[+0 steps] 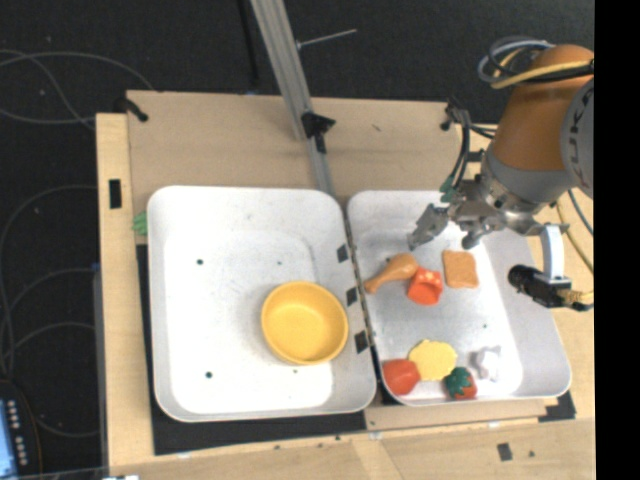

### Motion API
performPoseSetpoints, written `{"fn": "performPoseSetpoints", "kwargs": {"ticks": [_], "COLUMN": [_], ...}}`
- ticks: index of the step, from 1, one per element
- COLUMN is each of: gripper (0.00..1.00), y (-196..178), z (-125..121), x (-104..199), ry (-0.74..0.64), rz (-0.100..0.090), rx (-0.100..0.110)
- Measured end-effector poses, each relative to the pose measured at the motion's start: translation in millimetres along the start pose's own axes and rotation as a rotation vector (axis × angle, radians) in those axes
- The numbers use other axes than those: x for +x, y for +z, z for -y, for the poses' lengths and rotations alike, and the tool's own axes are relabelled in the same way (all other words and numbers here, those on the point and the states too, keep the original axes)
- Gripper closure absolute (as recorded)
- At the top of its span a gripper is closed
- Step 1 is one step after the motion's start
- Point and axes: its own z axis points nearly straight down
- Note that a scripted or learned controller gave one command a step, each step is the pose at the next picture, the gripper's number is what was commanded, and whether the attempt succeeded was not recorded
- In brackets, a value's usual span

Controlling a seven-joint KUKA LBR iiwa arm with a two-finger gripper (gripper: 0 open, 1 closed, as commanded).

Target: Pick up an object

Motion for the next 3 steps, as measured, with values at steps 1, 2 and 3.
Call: {"fn": "performPoseSetpoints", "kwargs": {"ticks": [1,2,3], "gripper": [0.0,0.0,1.0], "y": [56,100,86], "z": [-9,-10,-12], "x": [-1,1,1], "ry": [0.001,0.002,0.006], "rz": [0.0,0.0,-0.002], "rx": [0.001,0.0,-0.007]}}
